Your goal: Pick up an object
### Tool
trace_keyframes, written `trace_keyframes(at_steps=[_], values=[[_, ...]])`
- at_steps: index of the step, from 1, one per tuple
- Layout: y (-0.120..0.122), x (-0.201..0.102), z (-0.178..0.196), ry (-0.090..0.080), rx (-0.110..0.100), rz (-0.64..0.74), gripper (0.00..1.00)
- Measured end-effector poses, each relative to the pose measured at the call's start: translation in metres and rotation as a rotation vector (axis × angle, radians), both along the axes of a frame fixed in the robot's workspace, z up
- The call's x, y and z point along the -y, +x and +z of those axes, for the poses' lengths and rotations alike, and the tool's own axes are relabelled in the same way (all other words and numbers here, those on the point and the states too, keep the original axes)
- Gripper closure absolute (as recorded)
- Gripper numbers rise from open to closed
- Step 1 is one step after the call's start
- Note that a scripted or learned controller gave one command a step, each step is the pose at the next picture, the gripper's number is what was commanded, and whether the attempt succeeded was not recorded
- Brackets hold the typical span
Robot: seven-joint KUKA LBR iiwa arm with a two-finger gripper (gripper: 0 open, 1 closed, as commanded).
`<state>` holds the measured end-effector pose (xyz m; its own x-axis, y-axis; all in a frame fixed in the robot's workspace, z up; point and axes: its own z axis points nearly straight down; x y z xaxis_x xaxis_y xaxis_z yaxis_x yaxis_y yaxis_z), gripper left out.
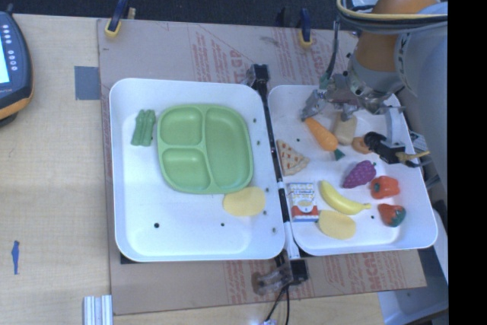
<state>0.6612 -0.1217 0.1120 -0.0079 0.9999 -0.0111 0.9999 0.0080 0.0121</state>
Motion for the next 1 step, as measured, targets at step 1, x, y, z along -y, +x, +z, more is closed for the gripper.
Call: trace_keyframes(at_steps=[1], values=[[-0.0118,-0.0175,-0.0209,0.011,-0.019,-0.001,0.00]])
